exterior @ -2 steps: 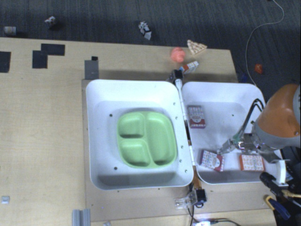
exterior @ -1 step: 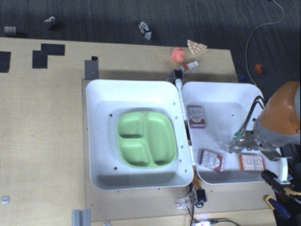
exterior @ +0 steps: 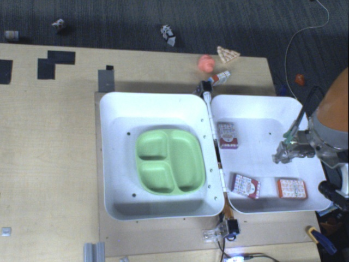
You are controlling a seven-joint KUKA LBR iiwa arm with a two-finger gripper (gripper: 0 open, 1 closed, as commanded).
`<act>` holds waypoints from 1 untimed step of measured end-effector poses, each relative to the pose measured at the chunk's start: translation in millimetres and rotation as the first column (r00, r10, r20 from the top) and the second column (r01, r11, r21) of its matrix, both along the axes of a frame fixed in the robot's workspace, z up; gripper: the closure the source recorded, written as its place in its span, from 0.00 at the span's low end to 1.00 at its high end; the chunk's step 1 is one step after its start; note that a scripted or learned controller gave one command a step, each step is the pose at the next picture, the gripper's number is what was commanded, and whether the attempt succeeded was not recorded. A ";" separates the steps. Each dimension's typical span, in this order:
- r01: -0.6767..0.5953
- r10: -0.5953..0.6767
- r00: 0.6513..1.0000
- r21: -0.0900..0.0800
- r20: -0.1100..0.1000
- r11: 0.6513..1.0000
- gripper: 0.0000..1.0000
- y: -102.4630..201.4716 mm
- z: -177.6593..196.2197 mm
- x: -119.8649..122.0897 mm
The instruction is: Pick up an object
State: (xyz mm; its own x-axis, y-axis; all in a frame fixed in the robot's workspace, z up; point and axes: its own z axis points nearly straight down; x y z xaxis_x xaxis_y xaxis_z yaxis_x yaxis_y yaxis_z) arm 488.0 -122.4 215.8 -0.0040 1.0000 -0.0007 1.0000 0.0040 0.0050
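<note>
A: Gripper (exterior: 283, 153) hangs over the right bin (exterior: 256, 103), right of centre. Three small red-and-white packets: one upper left (exterior: 227, 135), one lower centre (exterior: 245, 185), one lower right (exterior: 291, 188).

B: Holding anything?

A: Nothing between the fingers; they look narrow, though the view is blurry.

B: Risk?

A: Bare floor below. Descending here likely closes on nothing. The flat packets may also slide away.

Claw (exterior: 283, 153) over right bin (exterior: 256, 107) — three packets (exterior: 227, 135)
</note>
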 end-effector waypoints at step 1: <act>0.000 0.000 1.000 0.001 -0.002 1.000 1.00 61.2 0.7 -0.2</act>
